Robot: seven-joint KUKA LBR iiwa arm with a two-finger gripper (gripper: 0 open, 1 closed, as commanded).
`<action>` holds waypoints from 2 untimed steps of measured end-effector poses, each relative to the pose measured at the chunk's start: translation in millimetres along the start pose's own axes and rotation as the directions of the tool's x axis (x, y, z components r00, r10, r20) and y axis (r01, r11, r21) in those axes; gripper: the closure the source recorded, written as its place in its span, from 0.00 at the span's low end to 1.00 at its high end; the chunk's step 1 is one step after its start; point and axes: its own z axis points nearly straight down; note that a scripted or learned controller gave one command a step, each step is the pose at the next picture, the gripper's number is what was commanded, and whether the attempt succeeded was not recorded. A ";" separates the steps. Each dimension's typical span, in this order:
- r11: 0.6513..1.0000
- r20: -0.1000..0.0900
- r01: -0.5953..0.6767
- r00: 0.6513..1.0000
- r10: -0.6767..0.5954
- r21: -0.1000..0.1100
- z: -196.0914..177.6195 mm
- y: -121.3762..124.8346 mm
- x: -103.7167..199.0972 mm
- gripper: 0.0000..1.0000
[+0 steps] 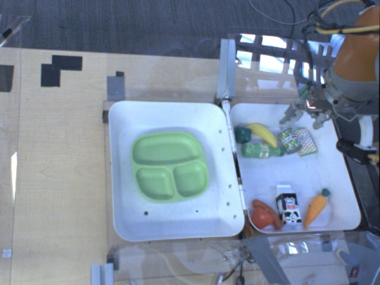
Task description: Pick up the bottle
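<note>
The green bottle [261, 151] lies on its side in the right bin [338, 177], near that bin's upper left. It touches a yellow banana [264, 134] behind it and a green-and-white packet [297, 141] at its right end. My gripper [303, 116] hangs over the back of the right bin, up and to the right of the bottle and just above the packet. Its two grey fingers [288, 115] stand apart, open, with nothing between them.
A dark green item [242, 135] sits left of the banana. At the right bin's front lie a red item [264, 215], a small cow-print carton [288, 207] and a carrot [316, 209]. The left bin [127, 129] holds a green divided plate [170, 165].
</note>
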 end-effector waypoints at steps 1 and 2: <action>0.982 0.000 -0.188 0.982 0.188 -0.001 -56.4 -20.6 21.2 0.00; 0.955 0.000 -0.297 0.955 0.297 0.003 51.8 -46.3 102.2 0.00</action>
